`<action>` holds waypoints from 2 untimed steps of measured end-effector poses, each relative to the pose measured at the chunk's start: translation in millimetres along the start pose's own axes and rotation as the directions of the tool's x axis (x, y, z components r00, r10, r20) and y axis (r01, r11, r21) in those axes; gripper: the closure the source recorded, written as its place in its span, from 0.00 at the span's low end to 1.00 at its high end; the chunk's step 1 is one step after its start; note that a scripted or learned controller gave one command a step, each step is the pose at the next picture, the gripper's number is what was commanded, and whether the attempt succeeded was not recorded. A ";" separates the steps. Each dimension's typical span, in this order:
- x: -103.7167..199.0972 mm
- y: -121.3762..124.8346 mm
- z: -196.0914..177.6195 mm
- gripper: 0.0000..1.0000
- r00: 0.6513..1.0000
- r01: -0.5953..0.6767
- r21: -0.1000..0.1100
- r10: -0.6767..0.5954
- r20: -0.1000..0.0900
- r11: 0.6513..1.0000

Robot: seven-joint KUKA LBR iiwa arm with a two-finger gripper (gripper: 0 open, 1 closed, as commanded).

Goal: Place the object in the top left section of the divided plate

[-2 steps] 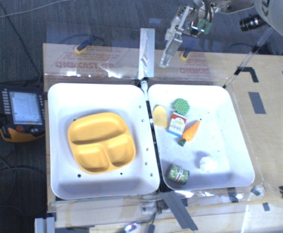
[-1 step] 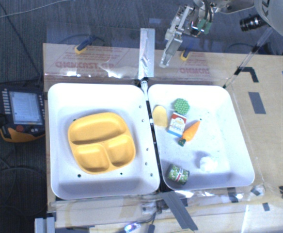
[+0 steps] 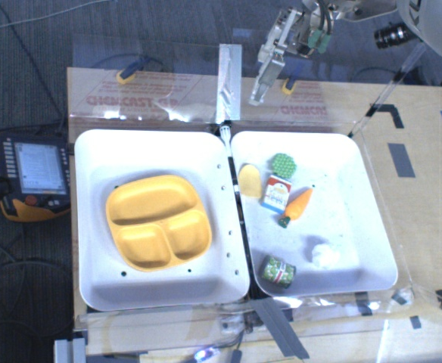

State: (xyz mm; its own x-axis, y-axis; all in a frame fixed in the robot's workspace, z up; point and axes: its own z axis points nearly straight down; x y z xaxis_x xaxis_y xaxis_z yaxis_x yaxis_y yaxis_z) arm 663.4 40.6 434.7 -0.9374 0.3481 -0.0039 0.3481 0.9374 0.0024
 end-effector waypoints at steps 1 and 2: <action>0.0 0.0 0.0 0.00 1.000 0.000 0.000 0.000 0.000 1.000; 0.0 0.0 0.0 0.00 1.000 0.000 0.000 0.000 0.000 1.000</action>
State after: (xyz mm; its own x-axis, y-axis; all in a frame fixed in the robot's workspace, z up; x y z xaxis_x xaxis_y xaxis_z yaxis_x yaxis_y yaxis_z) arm 663.4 40.6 434.7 -0.9374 0.3481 -0.0039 0.3481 0.9374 0.0024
